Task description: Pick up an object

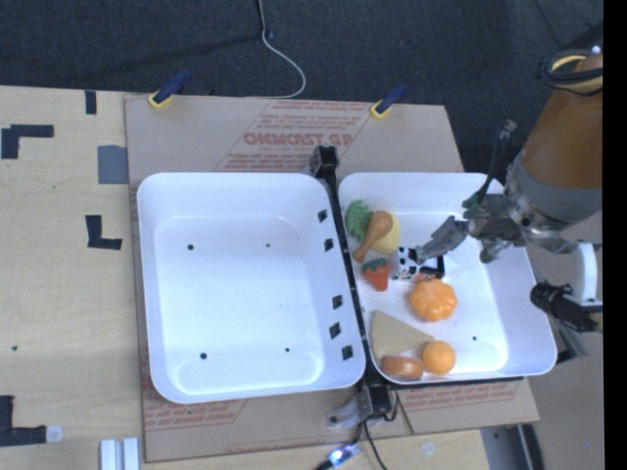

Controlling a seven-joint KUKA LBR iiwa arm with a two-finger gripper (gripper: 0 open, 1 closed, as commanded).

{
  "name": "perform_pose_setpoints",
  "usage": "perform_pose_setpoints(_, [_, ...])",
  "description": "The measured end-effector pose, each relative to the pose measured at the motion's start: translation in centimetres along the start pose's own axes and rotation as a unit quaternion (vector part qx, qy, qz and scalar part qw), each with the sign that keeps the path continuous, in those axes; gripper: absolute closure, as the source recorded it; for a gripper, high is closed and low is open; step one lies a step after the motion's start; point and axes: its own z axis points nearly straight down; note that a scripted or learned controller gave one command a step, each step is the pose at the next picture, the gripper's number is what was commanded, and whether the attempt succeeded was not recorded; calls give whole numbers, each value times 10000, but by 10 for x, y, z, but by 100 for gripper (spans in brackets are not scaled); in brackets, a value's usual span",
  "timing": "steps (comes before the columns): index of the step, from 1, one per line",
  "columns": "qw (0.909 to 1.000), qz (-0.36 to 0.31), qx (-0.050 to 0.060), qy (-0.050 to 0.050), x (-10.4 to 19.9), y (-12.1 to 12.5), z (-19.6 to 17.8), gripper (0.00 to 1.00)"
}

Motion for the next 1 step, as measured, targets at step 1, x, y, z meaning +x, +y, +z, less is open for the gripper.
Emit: perform_pose_setpoints(1, [10000, 6, 73, 14, 7, -21, 119, 0])
